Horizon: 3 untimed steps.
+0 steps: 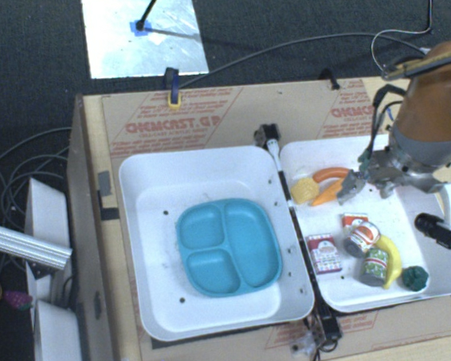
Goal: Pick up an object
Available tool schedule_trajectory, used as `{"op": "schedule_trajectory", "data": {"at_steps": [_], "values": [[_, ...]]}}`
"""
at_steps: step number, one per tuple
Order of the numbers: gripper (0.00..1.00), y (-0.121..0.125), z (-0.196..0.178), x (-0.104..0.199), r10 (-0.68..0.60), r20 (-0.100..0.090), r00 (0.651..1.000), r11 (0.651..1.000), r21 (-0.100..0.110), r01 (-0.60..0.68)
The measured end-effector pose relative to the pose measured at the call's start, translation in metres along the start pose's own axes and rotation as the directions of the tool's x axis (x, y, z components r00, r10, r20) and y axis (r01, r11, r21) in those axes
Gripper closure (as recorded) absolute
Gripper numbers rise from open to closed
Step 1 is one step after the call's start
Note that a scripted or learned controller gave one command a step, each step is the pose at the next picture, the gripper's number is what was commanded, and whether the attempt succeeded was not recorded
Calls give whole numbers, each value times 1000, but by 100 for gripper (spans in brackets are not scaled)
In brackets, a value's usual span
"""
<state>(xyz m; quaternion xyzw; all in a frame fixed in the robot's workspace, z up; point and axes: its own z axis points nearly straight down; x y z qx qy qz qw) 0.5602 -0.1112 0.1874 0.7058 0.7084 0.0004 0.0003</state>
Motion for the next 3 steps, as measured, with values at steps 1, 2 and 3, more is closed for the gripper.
{"op": "schedule_trajectory", "data": {"at_steps": [1, 2, 3], "values": [[0, 75, 97, -6, 0, 2, 1000, 1000, -13, 0], [100, 77, 85, -4, -3, 0, 1000, 1000, -18, 3], [100, 32, 2, 67, -1, -1, 1000, 1000, -3, 1]]}}
